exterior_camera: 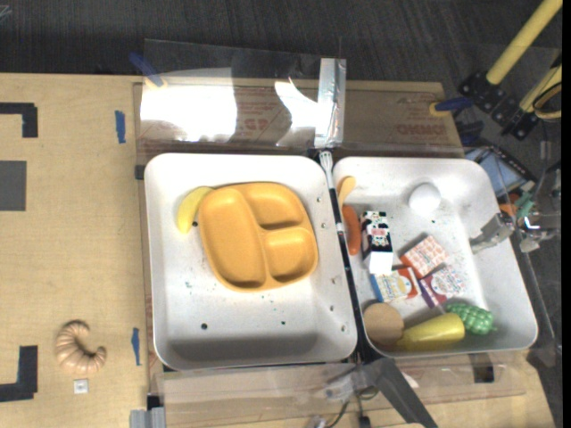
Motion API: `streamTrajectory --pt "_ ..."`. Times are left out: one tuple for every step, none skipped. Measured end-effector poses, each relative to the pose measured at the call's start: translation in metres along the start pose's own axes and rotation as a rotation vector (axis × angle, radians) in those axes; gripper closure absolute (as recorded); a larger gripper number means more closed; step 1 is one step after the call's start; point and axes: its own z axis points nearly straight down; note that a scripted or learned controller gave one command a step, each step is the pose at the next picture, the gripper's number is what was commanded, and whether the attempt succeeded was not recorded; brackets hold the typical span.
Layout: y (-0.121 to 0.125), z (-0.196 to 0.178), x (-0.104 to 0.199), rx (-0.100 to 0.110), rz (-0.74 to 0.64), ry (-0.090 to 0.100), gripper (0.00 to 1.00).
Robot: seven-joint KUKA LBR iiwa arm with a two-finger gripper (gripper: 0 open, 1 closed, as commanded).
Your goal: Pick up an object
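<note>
At the near rim of the right bin [526, 328], nearer the camera than the gripper, a round tan object [384, 321], a yellow corn-like piece [433, 330] and a green knobbly piece [471, 317] are laid in a row. The green piece is the closest of the three to the gripper. The yellow piece touches both its neighbours.

A pale curled pastry toy [80, 346] is seen on the bare bench, well apart from the gripper, beyond the left bin [161, 266].

Just inward of the gripper, flat printed packets [426, 257] are scattered on the bin floor, with a blue-and-white carton [382, 270] and a black-and-white box [376, 230] beyond them, towards the divider. An orange carrot [351, 226] is laid along that divider.

The gripper [492, 232] is placed over the right edge of the right bin, near the packets. Nothing is seen held in it, and whether it is open or closed cannot be told.

In the left bin, well apart from the gripper, a yellow divided plate [257, 234] is set, with a banana [189, 208] touching its far left edge.

Slightly farther than the gripper and inward of it, a white round object [424, 199] is seen against the bin floor.

Behind both bins, a clear plastic sheet [232, 105] is taped to the bench.
</note>
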Motion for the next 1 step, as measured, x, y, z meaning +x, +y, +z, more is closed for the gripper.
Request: streamTrajectory --pt "0.0492 -0.0317 -0.0244 -0.007 -0.276 -0.005 0.0"
